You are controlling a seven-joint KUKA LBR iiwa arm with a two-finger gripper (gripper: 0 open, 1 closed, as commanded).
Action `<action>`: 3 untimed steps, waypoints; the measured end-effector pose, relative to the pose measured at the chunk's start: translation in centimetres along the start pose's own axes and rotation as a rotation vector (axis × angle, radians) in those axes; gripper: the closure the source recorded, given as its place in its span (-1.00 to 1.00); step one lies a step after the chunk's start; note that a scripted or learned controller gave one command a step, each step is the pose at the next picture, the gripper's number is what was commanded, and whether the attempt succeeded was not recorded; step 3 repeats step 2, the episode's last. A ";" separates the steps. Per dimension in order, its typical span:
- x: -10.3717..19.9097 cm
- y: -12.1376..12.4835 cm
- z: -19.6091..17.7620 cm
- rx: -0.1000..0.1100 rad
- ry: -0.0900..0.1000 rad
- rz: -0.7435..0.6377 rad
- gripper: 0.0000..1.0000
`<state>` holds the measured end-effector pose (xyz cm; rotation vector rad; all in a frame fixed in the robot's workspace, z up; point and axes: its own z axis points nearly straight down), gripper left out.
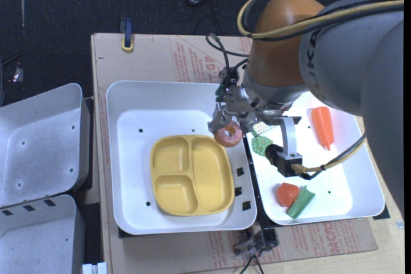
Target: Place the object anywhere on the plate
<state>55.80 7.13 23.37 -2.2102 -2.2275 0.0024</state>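
A yellow plate with three compartments lies in the left white bin. My gripper hangs over the plate's upper right rim, below the orange wrist band. A pink doughnut with a dark hole sits between its fingers, so the gripper is shut on it. The doughnut hovers at the plate's top right corner, near the divide between the two bins.
The right bin holds an orange carrot, a red tomato-like piece, a green piece and a green-white item. A black part of the arm reaches over that bin. A blue clip sits at the bench's top left.
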 end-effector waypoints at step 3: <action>3.6 -2.3 1.1 -0.002 -0.002 0.007 -1.00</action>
